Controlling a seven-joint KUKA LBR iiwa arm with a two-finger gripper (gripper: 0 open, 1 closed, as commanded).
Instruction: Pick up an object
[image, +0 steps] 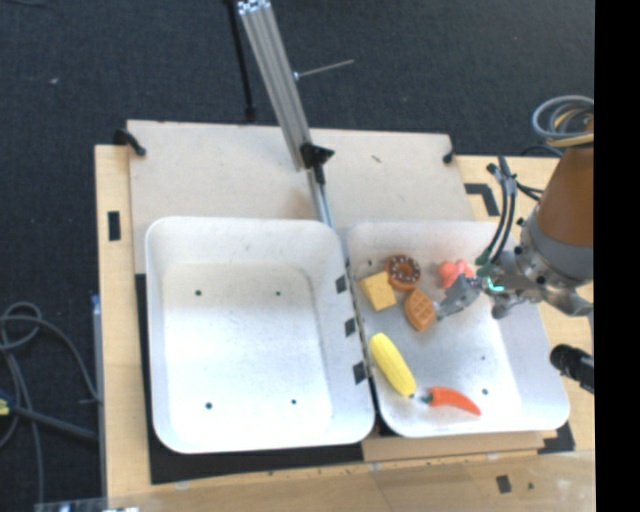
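The right bin (520, 375) holds several toy foods: a yellow cheese wedge (378, 291), a brown donut (404, 270), a tan waffle-like piece (420, 310), a pink piece (455, 270), a yellow corn cob (393, 364) and an orange-red pepper (452, 400). My gripper (478, 298) hovers over the bin's upper right part, just right of the waffle piece and below the pink piece. Its grey fingers spread apart with nothing between them. The arm's orange band (572, 205) rises at the right edge.
The left bin (170, 250) lies beside the right one. A slanted aluminium post (283, 85) stands behind the bins, with its base near the gap between them. Cables (30, 350) trail on the dark floor at the left.
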